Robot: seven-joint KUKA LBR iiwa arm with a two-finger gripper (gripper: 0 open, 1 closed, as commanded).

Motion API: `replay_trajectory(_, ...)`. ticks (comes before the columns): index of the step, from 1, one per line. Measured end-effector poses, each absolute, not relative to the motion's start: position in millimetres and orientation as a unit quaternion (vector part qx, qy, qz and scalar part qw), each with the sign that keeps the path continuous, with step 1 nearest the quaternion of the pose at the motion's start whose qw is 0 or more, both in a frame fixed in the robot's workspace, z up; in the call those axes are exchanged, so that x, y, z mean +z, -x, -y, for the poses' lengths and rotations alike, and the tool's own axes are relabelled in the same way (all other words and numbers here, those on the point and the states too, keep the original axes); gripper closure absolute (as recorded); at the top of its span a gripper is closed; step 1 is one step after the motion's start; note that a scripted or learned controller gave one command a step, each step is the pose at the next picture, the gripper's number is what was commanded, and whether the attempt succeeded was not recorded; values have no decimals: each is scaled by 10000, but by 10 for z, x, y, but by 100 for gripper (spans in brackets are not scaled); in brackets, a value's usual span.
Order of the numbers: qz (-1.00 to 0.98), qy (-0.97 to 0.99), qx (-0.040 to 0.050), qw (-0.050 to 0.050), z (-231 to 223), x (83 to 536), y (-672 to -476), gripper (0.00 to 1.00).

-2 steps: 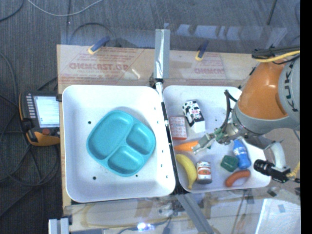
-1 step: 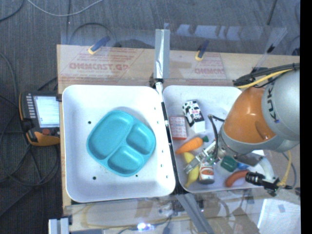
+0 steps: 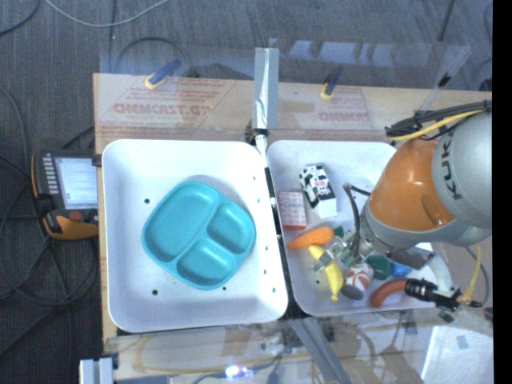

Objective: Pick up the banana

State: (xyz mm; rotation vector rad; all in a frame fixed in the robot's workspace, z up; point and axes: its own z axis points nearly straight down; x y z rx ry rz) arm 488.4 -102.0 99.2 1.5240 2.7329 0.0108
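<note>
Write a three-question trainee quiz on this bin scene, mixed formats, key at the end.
1. True or false: the banana lies in the bin on the camera view's left.
2. What sits in the left bin? A) blue divided tray B) carrot C) sausage
3. Fill in: the orange thing just above the banana is a ____.

Key: 1 false, it lies in the right bin beside the gripper; 2 A; 3 carrot.

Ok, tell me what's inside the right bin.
The right bin holds a yellow banana, an orange carrot, a black-and-white carton, a red-labelled packet and a red sausage. The arm covers the rest.
</note>
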Motion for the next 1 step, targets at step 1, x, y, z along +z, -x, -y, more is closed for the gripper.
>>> replay_trajectory(1, -8035, -5953, -22, 5, 674, 2273, -5676, 100)
